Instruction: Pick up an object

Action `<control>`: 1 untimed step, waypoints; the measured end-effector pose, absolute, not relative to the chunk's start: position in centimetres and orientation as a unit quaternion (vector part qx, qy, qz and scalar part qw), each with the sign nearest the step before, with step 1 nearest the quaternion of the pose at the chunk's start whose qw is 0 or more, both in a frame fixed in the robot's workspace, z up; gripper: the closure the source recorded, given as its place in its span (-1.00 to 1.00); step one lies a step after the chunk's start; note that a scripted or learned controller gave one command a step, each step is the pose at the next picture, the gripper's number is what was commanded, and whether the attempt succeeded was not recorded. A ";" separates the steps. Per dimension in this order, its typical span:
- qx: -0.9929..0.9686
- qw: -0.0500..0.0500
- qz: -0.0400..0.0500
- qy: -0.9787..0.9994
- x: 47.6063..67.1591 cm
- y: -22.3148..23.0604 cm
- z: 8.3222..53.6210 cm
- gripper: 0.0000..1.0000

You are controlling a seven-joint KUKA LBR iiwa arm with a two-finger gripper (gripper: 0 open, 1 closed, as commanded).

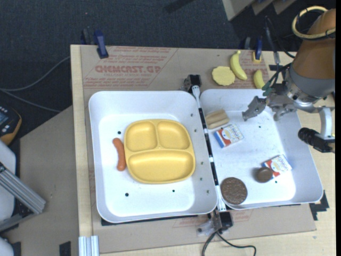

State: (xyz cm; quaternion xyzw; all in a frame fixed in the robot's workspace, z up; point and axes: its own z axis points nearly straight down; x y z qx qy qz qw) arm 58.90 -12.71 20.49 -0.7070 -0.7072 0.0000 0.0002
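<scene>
Dark carpeted floor all round; brown cardboard-covered bench [133,68] at centre, printed red lettering along its far edge, blue clamps at the far corners.

Left bin [101,143]: shallow, white, rounded corners. Holds yellow divided plate [159,151], three compartments, lying flat near the middle. Orange sausage [120,153] just beside the plate's left edge, lengthwise along it, apart from the bin wall. Open white floor along the near and far sides of the plate.

Right bin [298,159]: shallow, white, touching the left bin along a shared dark seam. Contents, far to near:
- tan block [217,118], close against the seam, far-left corner area.
- red, white and blue packet [229,135], flat, just near of the tan block.
- small red and white packet [279,165], toward the near right.
- dark brown lump [263,175], touching or just beside that small packet.
- brown round disc [233,190], at the near-left rim, partly over the edge.
Broad bare floor through the middle and far right of this bin.

Outside the bins, on the bench's far right: yellow banana [238,65], pale yellow round piece [223,76], second small yellow-green piece [258,79].

Gripper [256,109]: grey, reaching in from the right over the far edge of the right bin, fingers slightly apart, nothing between them. Well apart from the tan block and the packets. Arm body with orange band above it at the right margin.
</scene>
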 end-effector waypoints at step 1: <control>-0.706 0.003 0.001 -0.709 62.2 -9.8 12.3 -1.00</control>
